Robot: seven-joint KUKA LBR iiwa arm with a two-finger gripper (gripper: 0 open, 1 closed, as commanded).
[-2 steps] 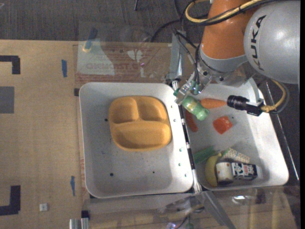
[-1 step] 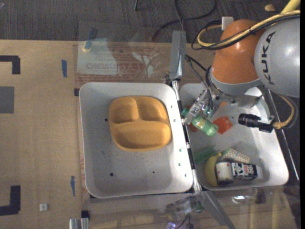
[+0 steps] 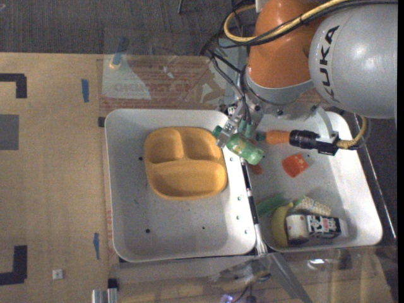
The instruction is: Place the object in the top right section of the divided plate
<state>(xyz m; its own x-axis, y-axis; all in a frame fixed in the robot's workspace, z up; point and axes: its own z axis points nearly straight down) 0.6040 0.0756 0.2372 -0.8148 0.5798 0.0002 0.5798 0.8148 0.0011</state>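
Step in hand, as we judge it: the carry from right bin (image 3: 356, 194) to left bin (image 3: 183, 232), with the release not yet made.

Near side, right bin: a banana (image 3: 279, 223) and a black-and-white printed carton (image 3: 314, 226) lie together, a green scrap (image 3: 271, 202) just beyond them. Farther in, a small orange block (image 3: 294, 165) sits alone. We take none of these to be involved.

Middle, left bin: the yellow divided plate (image 3: 186, 180) lies flat, large section nearest us, two small sections on the far side. All three sections are bare. The target is the far right one.

Far side: the gripper (image 3: 235, 133) hangs above the paired rims where the two bins meet. Its jaws are closed on a green bottle (image 3: 246, 148), which hangs tilted between them and pokes out on the near right side. The bottle is just to the right of the target section, not yet over it.

Next move calls for a short shift left to bring the bottle over the far right section, then a descent and opening. We note the divider ridge is close, so an off-centre drop could roll into the neighbouring section.

The tan worktop (image 3: 50, 169) around the bins carries nothing relevant.
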